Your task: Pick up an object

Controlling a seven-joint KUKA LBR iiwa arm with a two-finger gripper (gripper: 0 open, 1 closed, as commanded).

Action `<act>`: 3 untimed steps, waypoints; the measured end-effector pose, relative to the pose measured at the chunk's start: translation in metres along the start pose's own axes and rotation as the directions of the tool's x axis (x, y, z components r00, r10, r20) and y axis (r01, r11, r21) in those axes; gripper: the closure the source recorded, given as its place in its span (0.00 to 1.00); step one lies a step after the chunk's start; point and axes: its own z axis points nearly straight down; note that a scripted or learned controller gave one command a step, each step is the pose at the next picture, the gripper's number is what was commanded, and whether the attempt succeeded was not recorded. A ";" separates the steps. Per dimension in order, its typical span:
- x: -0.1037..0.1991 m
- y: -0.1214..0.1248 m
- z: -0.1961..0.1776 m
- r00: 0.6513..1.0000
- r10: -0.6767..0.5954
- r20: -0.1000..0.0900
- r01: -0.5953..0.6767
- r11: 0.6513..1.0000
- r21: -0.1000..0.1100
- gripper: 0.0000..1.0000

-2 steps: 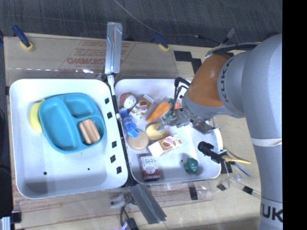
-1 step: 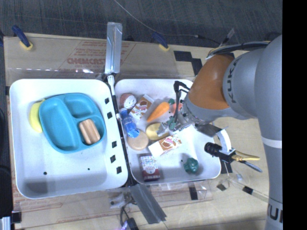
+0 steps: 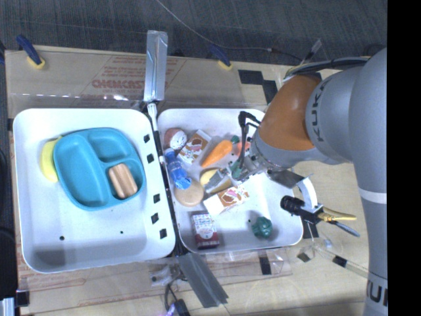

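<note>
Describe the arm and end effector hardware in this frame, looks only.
The arm is smooth, rounded grey casing with a wide orange band above the wrist and dark KUKA lettering beside it. A thin black cable loops at the wrist. The end effector is small, dark and metallic; finer detail is unclear.

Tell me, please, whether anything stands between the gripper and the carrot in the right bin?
Nothing visible does. The gripper hangs low in the right bin, just right of the carrot. Other items crowd the carrot's left and lower sides, not the gripper's side.

fixed overhead camera, slanted, over both bins (image 3: 26, 176)
</note>
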 end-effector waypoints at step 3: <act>-0.017 0.109 0.019 0.970 -0.244 0.007 0.243 0.970 0.028 0.00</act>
